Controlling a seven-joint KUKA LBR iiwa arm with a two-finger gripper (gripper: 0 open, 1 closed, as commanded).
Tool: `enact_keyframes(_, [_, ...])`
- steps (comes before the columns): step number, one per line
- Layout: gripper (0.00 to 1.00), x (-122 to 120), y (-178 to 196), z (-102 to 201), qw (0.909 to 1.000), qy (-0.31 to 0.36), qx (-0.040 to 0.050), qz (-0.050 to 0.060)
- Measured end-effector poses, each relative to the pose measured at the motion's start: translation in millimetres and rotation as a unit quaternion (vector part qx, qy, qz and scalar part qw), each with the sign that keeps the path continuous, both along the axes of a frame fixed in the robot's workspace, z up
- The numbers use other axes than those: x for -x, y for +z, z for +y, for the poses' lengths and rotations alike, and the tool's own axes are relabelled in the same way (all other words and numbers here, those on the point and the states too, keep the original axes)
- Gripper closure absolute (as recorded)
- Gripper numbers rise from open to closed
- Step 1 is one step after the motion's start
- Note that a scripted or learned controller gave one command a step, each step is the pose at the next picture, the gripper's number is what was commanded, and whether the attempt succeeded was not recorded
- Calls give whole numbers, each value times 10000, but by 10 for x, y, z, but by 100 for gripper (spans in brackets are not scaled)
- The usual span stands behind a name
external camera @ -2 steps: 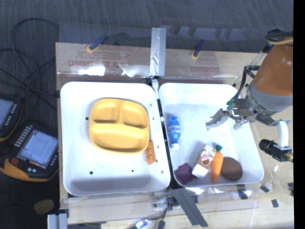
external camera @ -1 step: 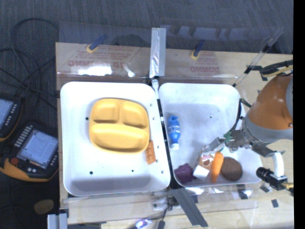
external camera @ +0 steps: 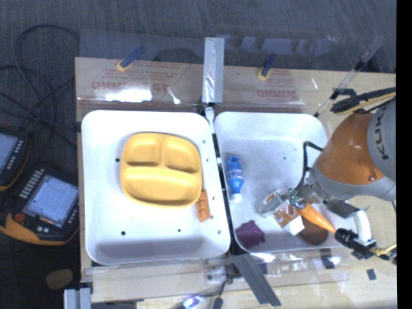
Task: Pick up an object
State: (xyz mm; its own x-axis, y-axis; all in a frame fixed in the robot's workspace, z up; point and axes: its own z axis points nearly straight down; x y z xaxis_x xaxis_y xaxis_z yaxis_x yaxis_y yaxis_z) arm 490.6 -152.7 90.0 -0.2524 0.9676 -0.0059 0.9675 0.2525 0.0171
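Near right bin [external camera: 270, 137] front wall: cluster of small items, carrot-shaped orange piece [external camera: 317, 216], brown lump [external camera: 313, 235], purple item [external camera: 250, 233]. End effector [external camera: 283, 205] low over cluster; finger state cannot be determined. Blue bottle [external camera: 234, 177] lies beside divider, apart from cluster. Left bin [external camera: 106, 237] holds yellow compartment tray [external camera: 161, 168], small orange block [external camera: 203, 206] at tray's corner. Both bins on worktop [external camera: 380, 230].
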Motion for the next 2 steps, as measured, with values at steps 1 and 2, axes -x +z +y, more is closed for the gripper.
enact_keyframes(1, [100, -20, 118, -19, 10000, -13, 6, -27])
enact_keyframes(2, [100, -438, 1114, 1409, 9999, -73, -5, 109])
